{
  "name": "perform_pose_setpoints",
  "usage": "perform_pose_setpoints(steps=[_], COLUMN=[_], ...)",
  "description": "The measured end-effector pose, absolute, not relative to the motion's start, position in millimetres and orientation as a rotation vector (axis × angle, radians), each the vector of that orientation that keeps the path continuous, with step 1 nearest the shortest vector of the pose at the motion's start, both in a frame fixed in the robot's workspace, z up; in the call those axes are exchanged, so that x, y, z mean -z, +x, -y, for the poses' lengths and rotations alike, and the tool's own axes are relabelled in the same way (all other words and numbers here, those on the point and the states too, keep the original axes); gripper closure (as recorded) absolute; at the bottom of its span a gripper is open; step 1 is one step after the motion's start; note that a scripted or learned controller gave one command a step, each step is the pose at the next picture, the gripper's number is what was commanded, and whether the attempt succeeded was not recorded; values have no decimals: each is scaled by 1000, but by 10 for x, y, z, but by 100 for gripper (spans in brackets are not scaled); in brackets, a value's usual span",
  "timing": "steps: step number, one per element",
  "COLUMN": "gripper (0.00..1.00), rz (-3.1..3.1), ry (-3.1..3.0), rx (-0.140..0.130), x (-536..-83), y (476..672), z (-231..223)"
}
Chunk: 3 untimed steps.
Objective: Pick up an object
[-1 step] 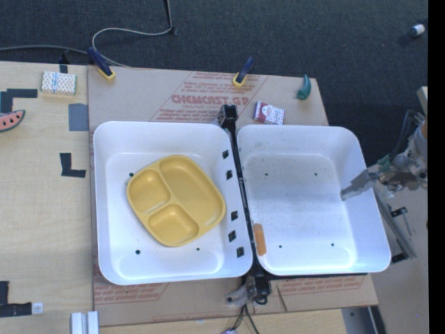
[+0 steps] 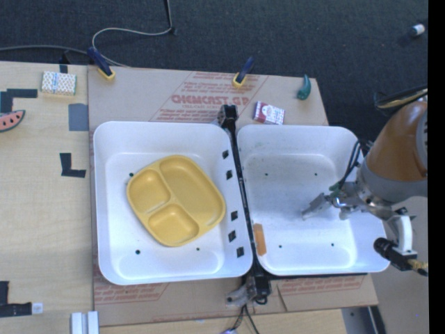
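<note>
I see a yellow three-compartment plastic plate in the left white bin, and a small orange block at the right white bin's near-left edge. My tool sits low in the right bin, fingers spread, holding nothing.

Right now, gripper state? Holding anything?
Gripper: over the right bin, nothing visible between its fingers; open or shut cannot be told from this view.

glossy yellow plastic tray in smooth white plastic bin; matt brown cardboard beneath.
</note>
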<state>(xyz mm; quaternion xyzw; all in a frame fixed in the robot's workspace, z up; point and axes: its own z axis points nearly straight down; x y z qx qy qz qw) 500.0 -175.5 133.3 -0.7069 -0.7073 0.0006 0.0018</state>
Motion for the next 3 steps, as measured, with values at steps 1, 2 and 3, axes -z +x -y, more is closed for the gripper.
perform_pose_setpoints(steps=[1, 2, 3], gripper=[0, 0, 0], rz=[2221, 2221, 2224], ry=[-2217, -2218, -2220], rx=[-2, -1, -2], x=[-1140, -1122, -1218], y=[4832, 4834, 6386], z=[1275, 951, 1043])
